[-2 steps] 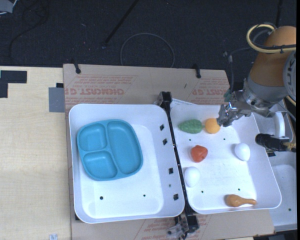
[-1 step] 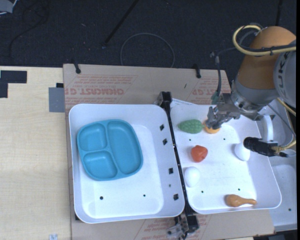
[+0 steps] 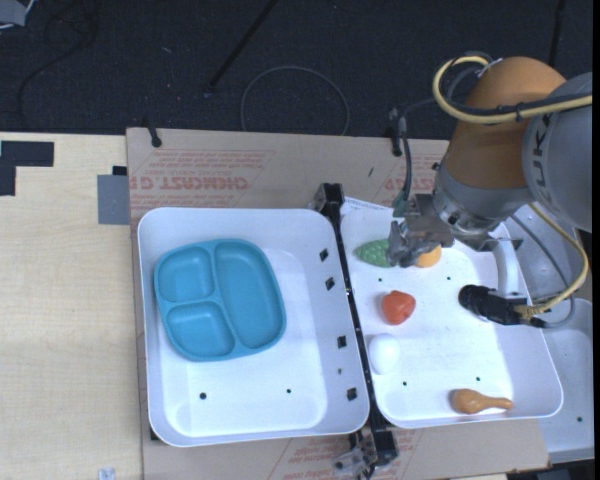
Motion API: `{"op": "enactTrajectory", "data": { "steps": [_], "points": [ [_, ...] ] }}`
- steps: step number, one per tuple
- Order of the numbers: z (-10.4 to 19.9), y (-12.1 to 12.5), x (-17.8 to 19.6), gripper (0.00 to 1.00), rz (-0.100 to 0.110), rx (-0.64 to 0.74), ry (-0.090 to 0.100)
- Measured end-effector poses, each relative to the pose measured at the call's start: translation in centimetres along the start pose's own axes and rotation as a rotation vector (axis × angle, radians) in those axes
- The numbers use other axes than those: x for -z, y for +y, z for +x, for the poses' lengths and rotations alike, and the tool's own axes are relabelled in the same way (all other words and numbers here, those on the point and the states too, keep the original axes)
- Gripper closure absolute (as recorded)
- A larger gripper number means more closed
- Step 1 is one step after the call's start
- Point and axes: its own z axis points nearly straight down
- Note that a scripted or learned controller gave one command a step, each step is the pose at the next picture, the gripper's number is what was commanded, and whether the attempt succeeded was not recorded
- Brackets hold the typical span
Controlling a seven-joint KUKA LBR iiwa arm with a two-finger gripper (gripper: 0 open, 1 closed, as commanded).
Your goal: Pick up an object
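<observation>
My gripper [image 3: 408,251] is low over the far left part of the right bin [image 3: 540,368]. A green flat item [image 3: 373,253] lies just left of it, touching or partly under it. On its right side a small orange-yellow item [image 3: 429,258] peeks out. A red item [image 3: 398,307] lies a little in front of the gripper, apart from it. Whether anything is gripped is hidden by the gripper body.
A white egg-like ball [image 3: 383,353] sits by the right bin's left wall, and a tan drumstick [image 3: 479,401] lies near its front edge. In the left bin [image 3: 180,408] rests a blue divided plate [image 3: 218,299]. The arm [image 3: 500,138] looms over the right bin's far corner.
</observation>
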Motion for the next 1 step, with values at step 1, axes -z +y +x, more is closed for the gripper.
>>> {"op": "enactTrajectory", "data": {
  "steps": [1],
  "points": [
    [5.16,-0.89,-1.05,1.00,0.001,0.000,0.000]
  ]
}}
